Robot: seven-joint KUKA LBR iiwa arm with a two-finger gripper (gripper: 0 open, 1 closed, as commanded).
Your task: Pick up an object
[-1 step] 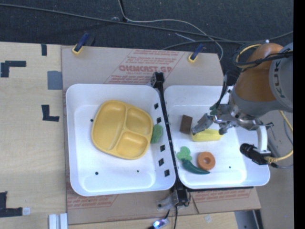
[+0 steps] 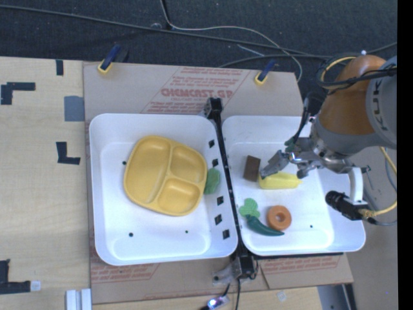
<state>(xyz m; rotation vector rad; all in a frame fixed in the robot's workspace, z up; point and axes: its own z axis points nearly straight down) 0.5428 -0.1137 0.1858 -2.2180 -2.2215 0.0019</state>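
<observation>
The right bin point(image 2: 335, 237) holds a brown block point(image 2: 251, 168), a yellow banana-like piece point(image 2: 279, 181), an orange ring point(image 2: 279, 217) and a dark green pepper point(image 2: 263, 227) with a light green top point(image 2: 248, 206). My gripper point(image 2: 284, 170) hovers just over the yellow piece, close to the brown block's right side. Its fingers are spread: one point(image 2: 271, 166) slants down to the left, the other point(image 2: 302, 170) stands at the piece's right end. Nothing is lifted between them.
The left bin point(image 2: 106, 192) holds a yellow divided plate point(image 2: 165, 174), with a small green item point(image 2: 212, 181) against the plate's right edge. A black divider point(image 2: 222, 173) separates the bins. The arm's orange band point(image 2: 352, 102) hangs over the right bin's far right corner.
</observation>
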